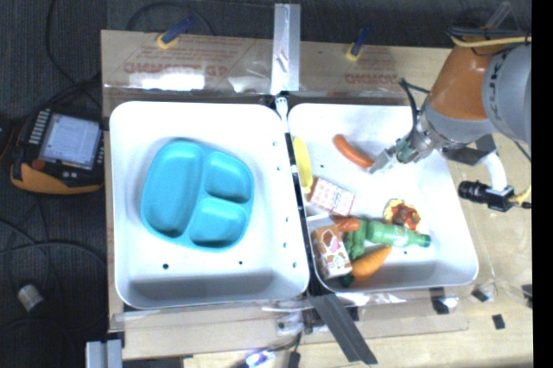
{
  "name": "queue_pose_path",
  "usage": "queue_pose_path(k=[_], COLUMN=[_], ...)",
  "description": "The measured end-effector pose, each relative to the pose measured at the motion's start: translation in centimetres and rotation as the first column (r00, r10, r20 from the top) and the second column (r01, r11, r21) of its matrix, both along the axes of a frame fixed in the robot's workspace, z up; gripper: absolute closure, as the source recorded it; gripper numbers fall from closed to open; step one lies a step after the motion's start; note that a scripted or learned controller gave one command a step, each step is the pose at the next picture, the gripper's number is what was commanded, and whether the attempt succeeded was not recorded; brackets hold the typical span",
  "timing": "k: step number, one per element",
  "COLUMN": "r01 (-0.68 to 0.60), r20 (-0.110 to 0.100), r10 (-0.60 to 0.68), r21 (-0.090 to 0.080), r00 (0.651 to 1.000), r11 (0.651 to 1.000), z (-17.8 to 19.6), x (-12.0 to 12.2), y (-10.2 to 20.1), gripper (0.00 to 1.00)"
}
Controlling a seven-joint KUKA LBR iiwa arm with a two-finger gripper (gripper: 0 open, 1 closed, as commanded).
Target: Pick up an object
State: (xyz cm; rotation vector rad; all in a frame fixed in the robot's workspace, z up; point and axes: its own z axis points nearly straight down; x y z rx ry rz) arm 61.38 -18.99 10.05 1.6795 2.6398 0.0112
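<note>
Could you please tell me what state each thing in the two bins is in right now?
Blue tray: upright in the left bin, its compartments bare.
Hot dog: lying loose in the right bin, just left of the gripper.
Green bottle: lying on its side.
Carrot: lying at the front wall.
Yellow piece: lying along the left wall.

One fixed camera looks down aslant on both white bins [121, 185].

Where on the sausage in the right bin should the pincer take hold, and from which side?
Grip the sausage at its middle, coming from above, fingers across its narrow width. It lies flat and alone on the bin floor, slanted, with free space on both long sides.
</note>
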Motion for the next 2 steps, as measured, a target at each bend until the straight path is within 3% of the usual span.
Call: queue_pose_path(k=[1,2], r01=[-0.013,0.029], r20=[-0.013,-0.013], r10=[0.013,-0.029], r21=[0.001,0.001], r00=[1.000,0.999], r11=[1.000,1.000], z=[10.0,13.2], x=[-1.4,-2.0], y=[1.9,4.3], gripper=[1.00,1.00])
